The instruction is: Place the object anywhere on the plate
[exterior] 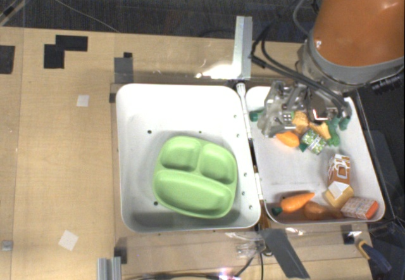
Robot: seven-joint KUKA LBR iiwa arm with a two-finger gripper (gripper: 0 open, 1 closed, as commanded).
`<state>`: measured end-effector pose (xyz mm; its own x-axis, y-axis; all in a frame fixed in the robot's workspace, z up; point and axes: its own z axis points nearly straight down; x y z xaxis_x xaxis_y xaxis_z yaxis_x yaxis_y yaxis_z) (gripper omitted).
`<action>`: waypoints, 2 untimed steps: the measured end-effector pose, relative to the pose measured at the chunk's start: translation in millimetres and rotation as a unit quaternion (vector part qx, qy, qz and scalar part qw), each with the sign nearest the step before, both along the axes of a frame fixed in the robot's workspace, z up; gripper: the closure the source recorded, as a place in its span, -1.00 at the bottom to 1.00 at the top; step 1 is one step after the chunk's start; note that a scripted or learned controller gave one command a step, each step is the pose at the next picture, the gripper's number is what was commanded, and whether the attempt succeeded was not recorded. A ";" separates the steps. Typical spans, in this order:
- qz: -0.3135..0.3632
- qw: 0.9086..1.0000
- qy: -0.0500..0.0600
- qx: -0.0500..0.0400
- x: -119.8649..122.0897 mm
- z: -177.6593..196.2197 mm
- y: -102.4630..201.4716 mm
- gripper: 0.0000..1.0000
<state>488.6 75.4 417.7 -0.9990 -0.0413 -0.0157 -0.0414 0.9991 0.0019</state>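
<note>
Green plate (195,176): three compartments, two small at the back and one long at the front, all bare; it lies in the front half of the left bin.
Left bin (136,108): white, shallow, holding the plate alone, with bare floor showing behind and to the left of it.
Right bin (278,174): white, shallow, holding a scatter of toy food along its back and its front right corner.
Back cluster: an orange piece (288,139), a yellow piece (300,121) and a small green-and-white carton (312,141) lie close together under the arm's end.
Front cluster: a carrot (296,201) lies along the front wall, with a brown piece (314,211) just beside it, a yellow block (337,196), a red-and-white box (361,208) in the corner and a small brown-and-white carton (340,170) standing behind them.
Gripper (288,117): low over the back cluster in the right bin; whether it is parted or closed I cannot tell, nor whether anything sits in it.
Arm (357,12): its orange band fills the upper right, above the right bin.
Task object: among the food in the right bin, well apart from the plate.
</note>
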 end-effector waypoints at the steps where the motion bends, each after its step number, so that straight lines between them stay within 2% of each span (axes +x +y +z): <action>1: 0.025 1.000 0.008 -0.001 13.4 -146.4 47.9 1.00; 2: 0.146 0.989 0.001 -0.002 4.2 -125.3 12.7 1.00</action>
